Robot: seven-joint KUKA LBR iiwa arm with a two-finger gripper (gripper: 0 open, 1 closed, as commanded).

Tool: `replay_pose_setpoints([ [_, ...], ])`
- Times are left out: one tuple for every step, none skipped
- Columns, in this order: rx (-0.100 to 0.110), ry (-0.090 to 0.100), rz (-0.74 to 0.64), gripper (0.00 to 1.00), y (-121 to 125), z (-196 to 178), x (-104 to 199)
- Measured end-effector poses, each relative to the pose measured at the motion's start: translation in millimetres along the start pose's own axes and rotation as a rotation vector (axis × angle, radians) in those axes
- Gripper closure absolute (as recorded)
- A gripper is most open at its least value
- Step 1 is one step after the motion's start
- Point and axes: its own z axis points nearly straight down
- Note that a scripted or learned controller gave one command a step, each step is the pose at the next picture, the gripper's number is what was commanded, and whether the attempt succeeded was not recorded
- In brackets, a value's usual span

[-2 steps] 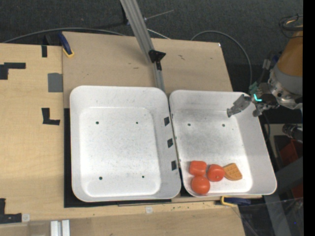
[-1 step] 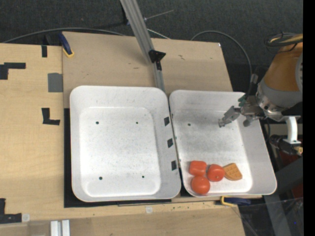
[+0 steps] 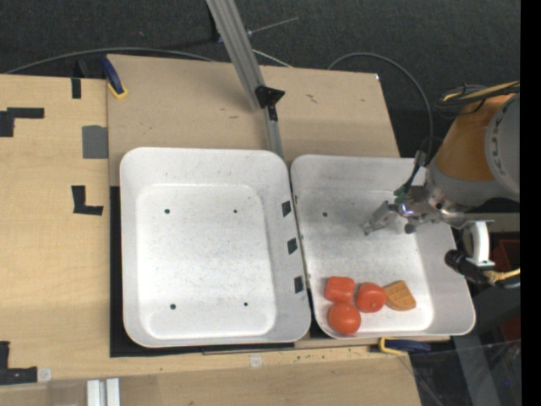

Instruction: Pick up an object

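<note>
Three red round objects (image 3: 341, 289), (image 3: 370, 298), (image 3: 344, 318) lie close together at the near end of the right bin (image 3: 338, 193). An orange-brown piece (image 3: 400, 295) lies just to their right. My gripper (image 3: 380, 219) hangs over the middle right of that bin, well above the objects in the picture, and nothing is seen between its fingers. The grey arm with its orange band (image 3: 469, 155) comes in from the right.
The left bin (image 3: 203, 244) sits beside the right one on the wooden bench. A slanted metal pole (image 3: 241, 45) rises from the gap between the bins at the back. Cables run along the bench's far side.
</note>
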Motion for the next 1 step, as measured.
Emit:
replay_pose_setpoints([
  [-0.007,-0.002,-0.001,0.00,0.2,27.0,0.6],
])
